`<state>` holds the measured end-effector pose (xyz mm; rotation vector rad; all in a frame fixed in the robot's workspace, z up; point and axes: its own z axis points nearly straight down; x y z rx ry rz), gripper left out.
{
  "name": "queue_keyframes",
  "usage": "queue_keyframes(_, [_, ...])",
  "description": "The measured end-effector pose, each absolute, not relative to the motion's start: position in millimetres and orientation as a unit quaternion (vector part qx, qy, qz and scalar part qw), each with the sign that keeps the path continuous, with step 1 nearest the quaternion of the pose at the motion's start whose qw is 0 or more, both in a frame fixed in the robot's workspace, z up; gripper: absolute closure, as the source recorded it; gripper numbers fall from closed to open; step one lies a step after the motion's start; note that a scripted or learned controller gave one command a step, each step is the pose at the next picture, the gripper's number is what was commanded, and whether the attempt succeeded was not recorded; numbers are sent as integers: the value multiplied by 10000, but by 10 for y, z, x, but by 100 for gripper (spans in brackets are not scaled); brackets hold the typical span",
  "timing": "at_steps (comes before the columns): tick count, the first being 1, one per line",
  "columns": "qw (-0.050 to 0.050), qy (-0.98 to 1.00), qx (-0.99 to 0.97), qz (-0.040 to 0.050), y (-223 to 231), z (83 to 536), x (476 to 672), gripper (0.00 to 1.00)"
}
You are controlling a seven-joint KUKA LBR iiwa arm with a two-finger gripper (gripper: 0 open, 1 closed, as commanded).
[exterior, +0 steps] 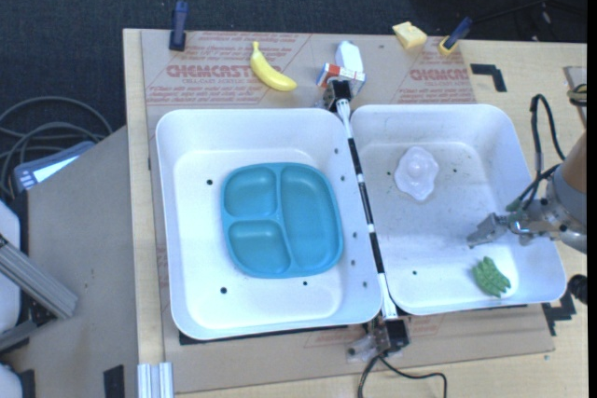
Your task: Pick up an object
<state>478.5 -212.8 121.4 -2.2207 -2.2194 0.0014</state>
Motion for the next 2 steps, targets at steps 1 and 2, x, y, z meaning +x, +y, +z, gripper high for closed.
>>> queue_keyframes(1, [-18,-7075,-7067,-6,-2135,2137,5326,0])
queue_keyframes(2, [9,-7068,-7074,7,-2239,1388,4783,0])
